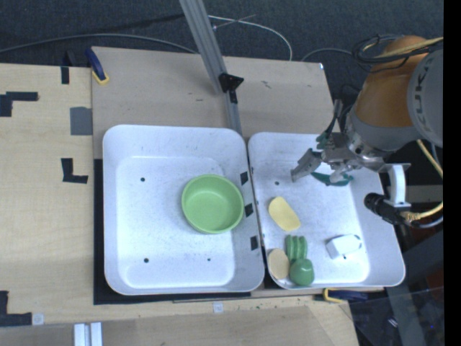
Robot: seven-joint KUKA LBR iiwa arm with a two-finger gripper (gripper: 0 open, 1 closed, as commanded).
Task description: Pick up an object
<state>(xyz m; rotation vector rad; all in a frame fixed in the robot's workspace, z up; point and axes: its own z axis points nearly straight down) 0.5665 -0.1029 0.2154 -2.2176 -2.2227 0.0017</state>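
Claw (322,170) above right bin (374,265); yellow piece (284,213) near, below-left.

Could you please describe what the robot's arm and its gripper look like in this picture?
The arm is bulky and rounded, grey, with a broad orange band above the wrist. Thin cables loop over its top, and a yellow cable trails by a black and white fitting at its lower right. The gripper is a small grey metal assembly with teal-green parts beside it.

A grey pole (205,38) slants over the bench (43,193), with what may be a blue clamp (96,65) at its corner.
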